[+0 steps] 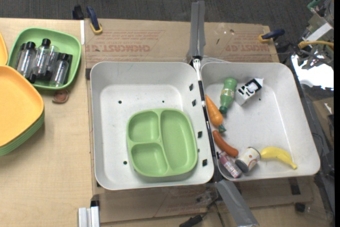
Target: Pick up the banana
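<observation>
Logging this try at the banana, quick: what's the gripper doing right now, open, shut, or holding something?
Gripper: cannot be told from this camera view. The banana lies in the right bin, with nothing gripping it.

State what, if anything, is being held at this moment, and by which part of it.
Nothing is held. The banana lies loose on the floor of the right bin, near its front corner, beside a small can.
</observation>
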Robot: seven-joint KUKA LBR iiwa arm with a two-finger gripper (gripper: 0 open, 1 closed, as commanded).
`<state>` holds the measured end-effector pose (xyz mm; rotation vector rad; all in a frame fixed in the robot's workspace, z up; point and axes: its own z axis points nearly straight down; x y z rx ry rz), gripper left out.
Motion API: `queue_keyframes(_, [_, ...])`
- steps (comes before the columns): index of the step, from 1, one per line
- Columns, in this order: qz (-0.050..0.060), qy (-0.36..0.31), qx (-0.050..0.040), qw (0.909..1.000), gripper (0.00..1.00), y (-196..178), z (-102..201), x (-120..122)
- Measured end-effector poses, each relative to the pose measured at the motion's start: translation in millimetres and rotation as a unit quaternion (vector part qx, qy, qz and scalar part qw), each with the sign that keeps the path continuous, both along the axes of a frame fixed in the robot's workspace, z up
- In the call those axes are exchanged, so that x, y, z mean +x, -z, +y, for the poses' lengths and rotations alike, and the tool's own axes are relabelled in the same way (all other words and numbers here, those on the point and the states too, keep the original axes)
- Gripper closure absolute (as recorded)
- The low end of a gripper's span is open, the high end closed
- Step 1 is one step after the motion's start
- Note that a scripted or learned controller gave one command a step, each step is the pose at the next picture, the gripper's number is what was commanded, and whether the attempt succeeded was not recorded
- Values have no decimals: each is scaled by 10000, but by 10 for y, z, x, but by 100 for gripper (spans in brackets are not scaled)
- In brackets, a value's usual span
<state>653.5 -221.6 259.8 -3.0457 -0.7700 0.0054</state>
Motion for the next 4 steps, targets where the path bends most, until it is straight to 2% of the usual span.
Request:
queue_keyframes(1, [5, 1451, 1, 9894, 100, 101, -5, -107])
queue_keyframes(2, [-2, 931, -2, 9957, 100, -403, 0, -74])
queue_keyframes(3, [10, 860, 1, 9963, 100, -362, 2, -197])
queue_keyframes(4, [-4, -306, 0, 9995, 100, -395, 1, -20])
